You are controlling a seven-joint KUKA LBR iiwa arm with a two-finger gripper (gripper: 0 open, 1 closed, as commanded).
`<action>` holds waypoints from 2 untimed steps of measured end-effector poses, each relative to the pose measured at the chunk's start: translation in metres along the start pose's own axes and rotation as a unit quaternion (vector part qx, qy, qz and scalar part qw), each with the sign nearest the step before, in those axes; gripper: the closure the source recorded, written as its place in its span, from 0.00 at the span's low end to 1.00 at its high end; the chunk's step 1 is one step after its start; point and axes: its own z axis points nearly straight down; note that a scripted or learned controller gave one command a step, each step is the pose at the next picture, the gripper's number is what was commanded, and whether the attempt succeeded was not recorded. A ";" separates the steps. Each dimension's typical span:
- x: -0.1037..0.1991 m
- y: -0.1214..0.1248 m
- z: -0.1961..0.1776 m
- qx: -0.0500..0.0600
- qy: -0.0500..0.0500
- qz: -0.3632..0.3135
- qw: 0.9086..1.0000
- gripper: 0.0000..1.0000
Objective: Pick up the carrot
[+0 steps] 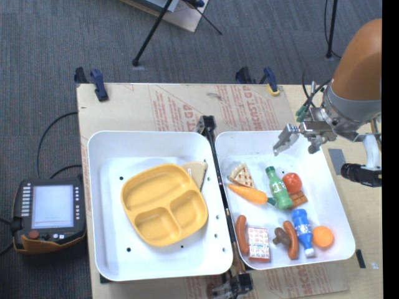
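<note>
So the carrot (249, 195) sits just left of the green bottle (278, 189), tip touching it. Gripper (299, 139) hovers up and right of that bottle, fingers spread, gripping nothing. Pizza slice (242, 176) sits upper-left of the bottle.

glossy plastic carrot (249, 195), smooth white bin (340, 198)

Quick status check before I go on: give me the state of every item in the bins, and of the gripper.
carrot: lying flat in the right bin, not held
green bottle: lying down beside the carrot's leafy end
blue bottle: lying down
tomato: resting loose
orange: resting loose
yellow tray: face up in the left bin
gripper: above the right bin's far edge, holding nothing
</note>
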 end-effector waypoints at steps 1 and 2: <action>0.030 -0.025 0.167 0.011 0.003 -0.055 0.998 0.00; 0.027 -0.020 0.151 0.004 0.002 -0.051 0.999 1.00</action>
